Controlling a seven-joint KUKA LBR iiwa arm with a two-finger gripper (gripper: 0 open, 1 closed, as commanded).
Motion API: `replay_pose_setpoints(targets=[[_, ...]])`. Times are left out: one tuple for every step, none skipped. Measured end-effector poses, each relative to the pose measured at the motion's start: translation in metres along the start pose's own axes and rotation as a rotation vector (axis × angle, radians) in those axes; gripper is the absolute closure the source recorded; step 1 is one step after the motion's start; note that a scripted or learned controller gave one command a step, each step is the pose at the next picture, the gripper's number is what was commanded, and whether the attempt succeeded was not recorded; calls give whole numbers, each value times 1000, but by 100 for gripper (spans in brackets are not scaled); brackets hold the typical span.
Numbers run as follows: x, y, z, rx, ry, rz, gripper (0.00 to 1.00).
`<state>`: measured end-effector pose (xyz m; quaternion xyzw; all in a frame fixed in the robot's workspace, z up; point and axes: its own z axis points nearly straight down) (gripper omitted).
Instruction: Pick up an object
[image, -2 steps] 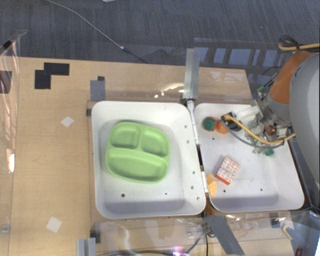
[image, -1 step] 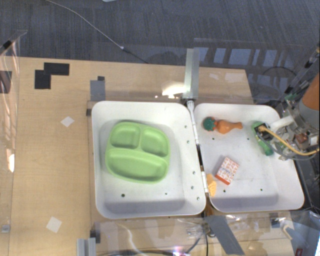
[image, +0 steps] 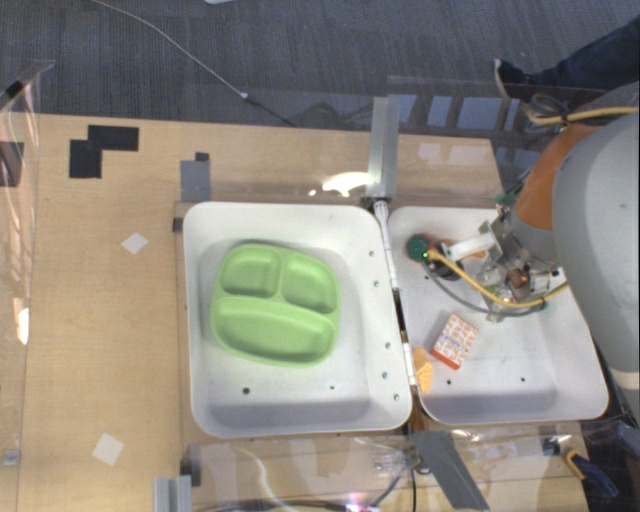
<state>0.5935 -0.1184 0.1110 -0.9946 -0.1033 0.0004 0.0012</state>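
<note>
In the right bin lie a small flat packet with a red and white pattern, a small orange piece against the left wall, and a green and red object near the back left corner. My gripper hangs low over the back of this bin, wrapped in yellow cable, to the right of the green and red object and above the packet. Nothing can be seen held in it.
The left bin holds a green divided plate in its middle. A metal divider post stands behind the seam between the bins. The grey arm covers the right bin's back right corner.
</note>
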Motion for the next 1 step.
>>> replay_pose_setpoints(targets=[[10,75,-40,-3,4,-17,100]])
